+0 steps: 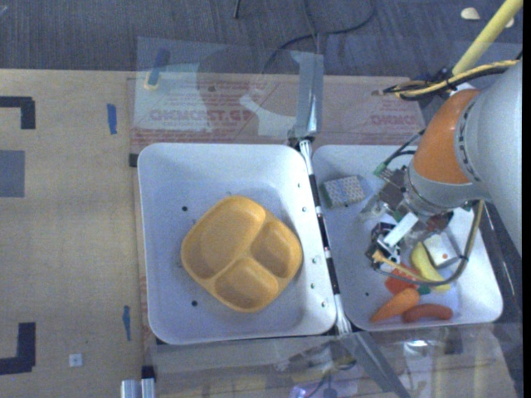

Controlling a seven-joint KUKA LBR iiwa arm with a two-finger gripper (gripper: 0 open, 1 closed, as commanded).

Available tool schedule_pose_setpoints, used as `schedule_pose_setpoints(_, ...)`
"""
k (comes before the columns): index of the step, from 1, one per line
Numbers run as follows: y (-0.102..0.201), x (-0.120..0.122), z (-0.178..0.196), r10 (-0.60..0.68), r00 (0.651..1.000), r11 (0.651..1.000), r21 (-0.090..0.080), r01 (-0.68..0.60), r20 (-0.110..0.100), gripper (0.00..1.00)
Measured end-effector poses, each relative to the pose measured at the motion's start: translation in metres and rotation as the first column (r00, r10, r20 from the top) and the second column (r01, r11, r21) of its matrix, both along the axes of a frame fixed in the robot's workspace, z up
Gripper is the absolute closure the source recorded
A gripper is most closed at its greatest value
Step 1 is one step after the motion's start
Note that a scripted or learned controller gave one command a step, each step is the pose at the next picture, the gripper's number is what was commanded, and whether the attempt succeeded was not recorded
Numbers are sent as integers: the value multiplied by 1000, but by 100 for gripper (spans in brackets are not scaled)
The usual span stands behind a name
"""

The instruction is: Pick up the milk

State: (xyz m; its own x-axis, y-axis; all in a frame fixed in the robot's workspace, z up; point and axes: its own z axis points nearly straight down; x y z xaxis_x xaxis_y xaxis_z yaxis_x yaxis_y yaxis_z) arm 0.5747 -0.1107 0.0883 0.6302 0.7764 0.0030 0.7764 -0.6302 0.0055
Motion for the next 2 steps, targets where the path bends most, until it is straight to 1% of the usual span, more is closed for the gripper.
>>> schedule_pose_setpoints(1,-12,15,80,-202,979,979,1,202,-8,0)
schedule_pose_setpoints(2,-40,12,8,20,1000,1000,2,-20,-7,0)
